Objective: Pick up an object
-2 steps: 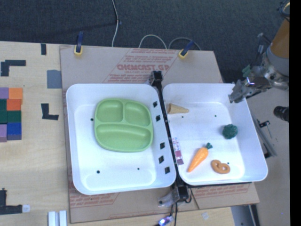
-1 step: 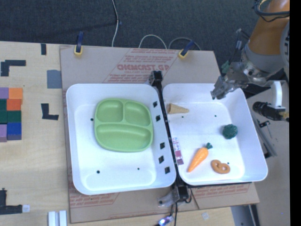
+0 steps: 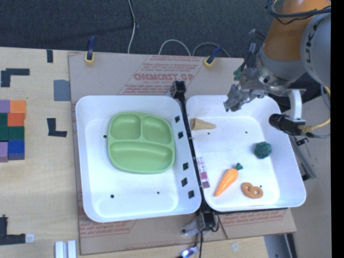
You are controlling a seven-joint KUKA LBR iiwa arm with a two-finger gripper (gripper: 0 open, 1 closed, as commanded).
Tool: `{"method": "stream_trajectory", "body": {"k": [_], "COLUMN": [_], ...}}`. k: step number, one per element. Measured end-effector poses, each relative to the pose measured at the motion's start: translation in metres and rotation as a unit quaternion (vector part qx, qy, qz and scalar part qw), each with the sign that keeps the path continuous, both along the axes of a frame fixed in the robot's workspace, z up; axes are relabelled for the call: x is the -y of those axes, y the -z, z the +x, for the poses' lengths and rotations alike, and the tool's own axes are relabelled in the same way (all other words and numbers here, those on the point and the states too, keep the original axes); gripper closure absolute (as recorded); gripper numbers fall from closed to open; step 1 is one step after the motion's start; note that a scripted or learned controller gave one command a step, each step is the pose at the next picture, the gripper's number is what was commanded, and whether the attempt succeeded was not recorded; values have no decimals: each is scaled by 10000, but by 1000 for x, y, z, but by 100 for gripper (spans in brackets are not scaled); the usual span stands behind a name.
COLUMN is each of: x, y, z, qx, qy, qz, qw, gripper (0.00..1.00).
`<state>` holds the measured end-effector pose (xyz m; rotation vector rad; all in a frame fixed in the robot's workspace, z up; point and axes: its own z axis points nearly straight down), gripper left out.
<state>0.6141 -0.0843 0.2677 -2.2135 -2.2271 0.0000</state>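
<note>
Wooden tabletop (image 3: pixel 37 198) carries a cardboard sheet (image 3: pixel 156 74) under two white bins. Left bin (image 3: pixel 91 198): green divided plate (image 3: pixel 142 143). Right bin (image 3: pixel 279 195): toy carrot (image 3: pixel 226 180), pretzel (image 3: pixel 251 190), green broccoli piece (image 3: pixel 263 150), tan cone (image 3: pixel 202 124). Hand (image 3: pixel 232 105) sits above the right bin's far edge, nothing between its fingers; how far open, cannot tell. Coloured blocks (image 3: pixel 12 129) at far left.
</note>
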Motion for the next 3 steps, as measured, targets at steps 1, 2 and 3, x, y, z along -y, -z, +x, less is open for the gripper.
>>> {"method": "stream_trajectory", "body": {"k": [1, 2, 3], "x": [-53, -117, -176], "y": [20, 26, 28], "z": [13, 17, 30], "qx": [-11, -4, 0], "qy": [-2, -8, -7], "qz": [1, 2, 2], "qw": [10000, 10000, 10000], "gripper": [100, 100, 100]}}
